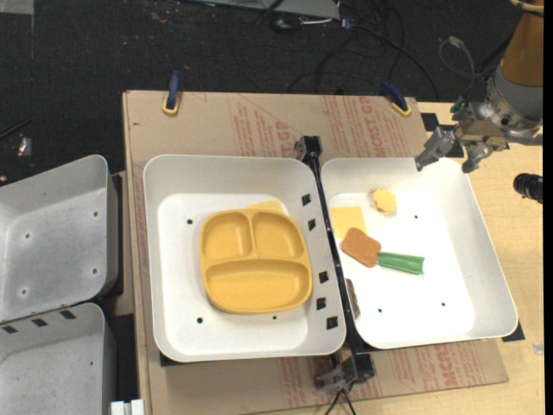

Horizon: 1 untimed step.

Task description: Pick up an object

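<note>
Jaws spread wide above right bin.

Arm upper right; claw spread open, holding nothing.

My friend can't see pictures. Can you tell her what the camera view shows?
A robot gripper hangs open over the far right corner of the right white bin, which holds four toy foods: yellow, pale yellow, brown and green. The left white bin holds a yellow divided plate.
</note>
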Each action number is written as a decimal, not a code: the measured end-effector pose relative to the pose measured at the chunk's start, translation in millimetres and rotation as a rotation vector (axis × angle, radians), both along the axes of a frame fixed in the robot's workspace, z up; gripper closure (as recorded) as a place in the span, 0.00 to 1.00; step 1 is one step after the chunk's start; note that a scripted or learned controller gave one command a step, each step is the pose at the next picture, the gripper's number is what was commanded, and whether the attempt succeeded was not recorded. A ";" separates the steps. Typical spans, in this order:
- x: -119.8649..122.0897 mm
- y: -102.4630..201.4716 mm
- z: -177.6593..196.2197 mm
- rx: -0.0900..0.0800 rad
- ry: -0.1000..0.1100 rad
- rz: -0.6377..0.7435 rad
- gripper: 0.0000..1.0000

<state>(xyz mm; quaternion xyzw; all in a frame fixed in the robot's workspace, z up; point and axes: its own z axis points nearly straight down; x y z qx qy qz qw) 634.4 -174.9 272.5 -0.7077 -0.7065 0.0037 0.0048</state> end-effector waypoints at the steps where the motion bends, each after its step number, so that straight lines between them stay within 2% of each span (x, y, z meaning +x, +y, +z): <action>1: 2.1 0.6 7.9 -0.003 -0.012 0.003 0.00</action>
